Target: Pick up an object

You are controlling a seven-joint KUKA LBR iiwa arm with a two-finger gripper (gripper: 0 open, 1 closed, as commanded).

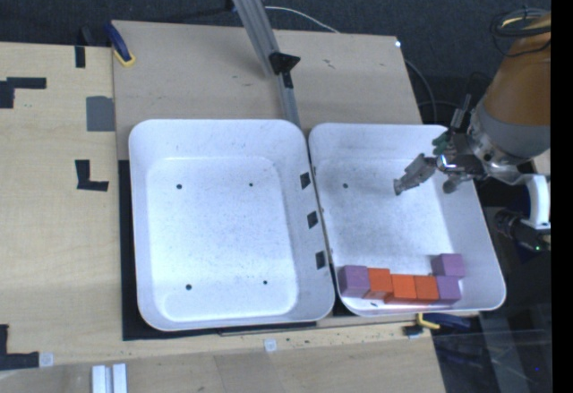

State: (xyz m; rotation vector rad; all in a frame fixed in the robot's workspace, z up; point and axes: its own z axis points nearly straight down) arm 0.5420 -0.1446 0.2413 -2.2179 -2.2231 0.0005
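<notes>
The blocks (405, 282) lie in a tight row along the near wall of the right bin (376, 167), purple (355, 278) at the left end, orange (380, 281) and a second orange (415, 286) in the middle, and two purple ones (448, 276) stacked or bunched at the right end. The row's long axis runs left to right across the view, close along the bin's lower rim, and the pieces touch one another.

The end effector (428, 171) hangs over the upper right part of the same bin, well apart from the row. From it, the blocks lie toward the view's bottom, the right-hand purple pair almost straight below in the picture and the left purple further off to the lower left. So the coming move, as I judge it, is a travel toward the near wall and then a descent; the wall and the crowding of neighbours leave little room for fingers on either side of a block.

Nothing sits between the fingers; how far they are spread I cannot tell, as they blur into the dark wrist.

The left bin (157, 203) stands beside, on the table (206, 60).
</notes>
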